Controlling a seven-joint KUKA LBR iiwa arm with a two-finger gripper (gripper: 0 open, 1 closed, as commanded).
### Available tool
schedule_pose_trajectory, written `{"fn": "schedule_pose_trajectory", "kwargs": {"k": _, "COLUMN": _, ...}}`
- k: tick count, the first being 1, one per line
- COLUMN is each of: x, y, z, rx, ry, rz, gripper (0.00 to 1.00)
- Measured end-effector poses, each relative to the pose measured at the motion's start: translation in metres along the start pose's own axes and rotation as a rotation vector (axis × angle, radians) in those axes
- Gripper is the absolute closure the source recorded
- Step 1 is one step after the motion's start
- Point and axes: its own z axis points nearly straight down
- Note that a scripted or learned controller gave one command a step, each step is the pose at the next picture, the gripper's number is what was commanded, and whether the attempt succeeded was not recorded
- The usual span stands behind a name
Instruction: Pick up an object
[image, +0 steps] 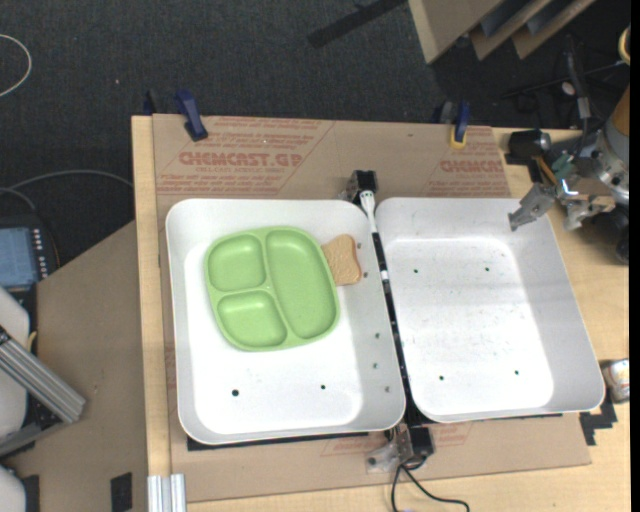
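Two white bins sit side by side. Left bin (200, 400) contains a green divided plate (270, 288) touching a tan biscuit-like object (343, 260). Gripper (545, 200) hovers at the right bin's (480, 330) far-right corner.

A robotics lab: a plywood worktop (300, 150) held by clamps (190, 115), two white bins (190, 330) wedged side by side, loose cables (60, 185) on dark carpet (100, 50), aluminium framing (40, 385) at the edge

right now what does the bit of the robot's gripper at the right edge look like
The gripper is grey metal, with a flat angular finger tip. Behind it sits a cluttered silver and black wrist assembly with thin cables and small yellow and blue touches.
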Motion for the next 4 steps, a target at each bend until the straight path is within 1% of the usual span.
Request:
{"fn": "schedule_pose_trajectory", "kwargs": {"k": 1, "x": 0.022, "y": -0.001, "z": -0.195, "rx": -0.022, "ry": -0.007, "rz": -0.003, "gripper": 0.0}}
{"fn": "schedule_pose_trajectory", "kwargs": {"k": 2, "x": -0.006, "y": -0.055, "z": -0.322, "rx": -0.017, "ry": -0.008, "rz": 0.004, "gripper": 0.0}}
{"fn": "schedule_pose_trajectory", "kwargs": {"k": 3, "x": 0.054, "y": -0.122, "z": -0.313, "rx": 0.0, "ry": 0.003, "rz": -0.004, "gripper": 0.0}}
{"fn": "schedule_pose_trajectory", "kwargs": {"k": 4, "x": 0.138, "y": -0.146, "z": -0.312, "rx": 0.0, "ry": 0.003, "rz": -0.009, "gripper": 0.0}}
